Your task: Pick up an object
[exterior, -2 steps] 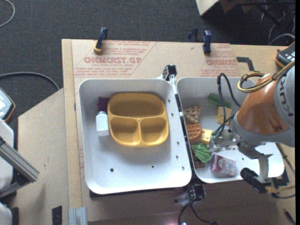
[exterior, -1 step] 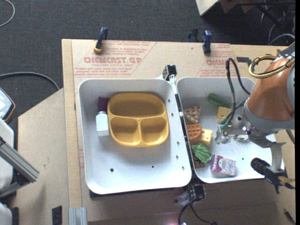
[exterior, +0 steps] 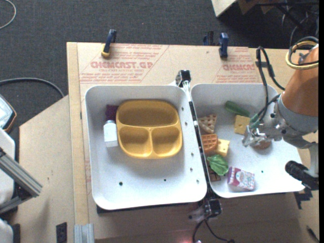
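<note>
My gripper hangs low over the middle right of the right bin, reaching in from the right. Right under and beside its tip lies a small brownish object, partly hidden by the wrist. A yellow cheese wedge lies just to the gripper's upper left, and a green pickle lies beyond that. I see nothing lifted off the bin floor.
The right bin's left side holds a tan cracker, an orange waffle, a small yellow block, a green leaf and a pink carton. The left bin holds a yellow divided plate, a white bottle and a purple item.
</note>
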{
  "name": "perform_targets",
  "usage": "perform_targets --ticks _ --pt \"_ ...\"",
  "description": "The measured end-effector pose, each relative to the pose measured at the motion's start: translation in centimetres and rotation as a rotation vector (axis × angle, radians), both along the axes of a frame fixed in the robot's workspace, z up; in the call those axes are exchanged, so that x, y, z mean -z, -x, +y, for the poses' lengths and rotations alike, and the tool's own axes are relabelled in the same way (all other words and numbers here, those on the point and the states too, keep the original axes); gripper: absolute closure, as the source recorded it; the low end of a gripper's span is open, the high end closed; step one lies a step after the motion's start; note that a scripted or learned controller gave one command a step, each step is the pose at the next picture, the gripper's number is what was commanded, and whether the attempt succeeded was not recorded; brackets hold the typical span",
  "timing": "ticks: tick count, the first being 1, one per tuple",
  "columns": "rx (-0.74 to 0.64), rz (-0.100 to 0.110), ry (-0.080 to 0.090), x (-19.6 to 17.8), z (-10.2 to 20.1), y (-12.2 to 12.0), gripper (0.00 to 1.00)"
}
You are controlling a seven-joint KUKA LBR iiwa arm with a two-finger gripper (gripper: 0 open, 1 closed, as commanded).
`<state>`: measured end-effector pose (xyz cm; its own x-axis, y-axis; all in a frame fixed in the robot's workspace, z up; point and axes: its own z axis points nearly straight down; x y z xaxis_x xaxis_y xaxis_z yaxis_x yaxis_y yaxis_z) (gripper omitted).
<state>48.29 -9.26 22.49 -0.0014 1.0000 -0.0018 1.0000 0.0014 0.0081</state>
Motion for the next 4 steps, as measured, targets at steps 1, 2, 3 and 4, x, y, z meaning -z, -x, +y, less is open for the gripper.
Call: perform_targets --ticks 1,2,3,4 --pt "0.001 0.005 -0.001 0.0 0.0 -0.1 1.0" --pt "-0.005 0.004 -0.002 -0.6 4.8 -3.0 1.0" --pt "-0.005 0.006 -0.003 0.7 9.9 -5.0 1.0" --pt "-0.005 0.005 -0.003 0.2 15.0 -5.7 1.0"
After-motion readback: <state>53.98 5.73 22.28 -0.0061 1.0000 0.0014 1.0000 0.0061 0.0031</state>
